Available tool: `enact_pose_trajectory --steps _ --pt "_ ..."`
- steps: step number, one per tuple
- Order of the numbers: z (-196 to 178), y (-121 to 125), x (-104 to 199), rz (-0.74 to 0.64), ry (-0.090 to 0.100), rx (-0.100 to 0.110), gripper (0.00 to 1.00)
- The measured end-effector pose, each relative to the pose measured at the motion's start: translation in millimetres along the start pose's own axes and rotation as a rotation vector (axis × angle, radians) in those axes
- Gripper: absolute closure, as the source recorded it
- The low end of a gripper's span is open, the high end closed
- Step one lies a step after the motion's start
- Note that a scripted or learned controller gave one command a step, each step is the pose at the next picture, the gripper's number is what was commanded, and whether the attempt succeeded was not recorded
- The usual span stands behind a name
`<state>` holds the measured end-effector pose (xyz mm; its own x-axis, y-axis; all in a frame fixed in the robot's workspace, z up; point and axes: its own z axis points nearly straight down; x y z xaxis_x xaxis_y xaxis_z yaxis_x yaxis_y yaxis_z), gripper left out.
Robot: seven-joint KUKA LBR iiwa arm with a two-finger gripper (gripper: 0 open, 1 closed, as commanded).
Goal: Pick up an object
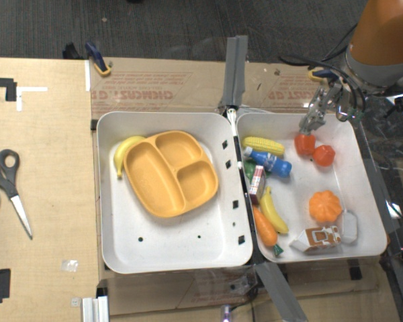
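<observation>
My gripper (pixel 314 121) hangs over the far part of the right bin (pixel 367 180), its tip just above a red toy (pixel 304 144); I cannot tell whether it touches the toy. A second red, tomato-like toy (pixel 324 155) lies beside it. Also in this bin are a corn cob (pixel 263 144), a blue bottle (pixel 273 164), a small red and white box (pixel 257 180), a banana (pixel 274 212), a carrot (pixel 265 229), an orange fruit (pixel 324 206) and a brown and white carton (pixel 320 239).
The left bin (pixel 168 247) holds an orange divided plate (pixel 171 173) with a second banana (pixel 123 152) at its left rim. Scissors (pixel 11 188) lie on the wooden bench at far left. A grey bar (pixel 235 72) runs back from between the bins.
</observation>
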<state>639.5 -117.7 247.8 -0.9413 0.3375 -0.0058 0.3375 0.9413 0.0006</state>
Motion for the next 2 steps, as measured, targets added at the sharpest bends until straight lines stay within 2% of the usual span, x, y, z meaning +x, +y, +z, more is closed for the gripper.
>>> enact_pose_trajectory --steps 1,2 --pt "0.7 -0.1 0.2 0.000 0.001 0.001 0.00" --pt "154.4 20.3 14.1 0.031 0.001 0.001 0.00"
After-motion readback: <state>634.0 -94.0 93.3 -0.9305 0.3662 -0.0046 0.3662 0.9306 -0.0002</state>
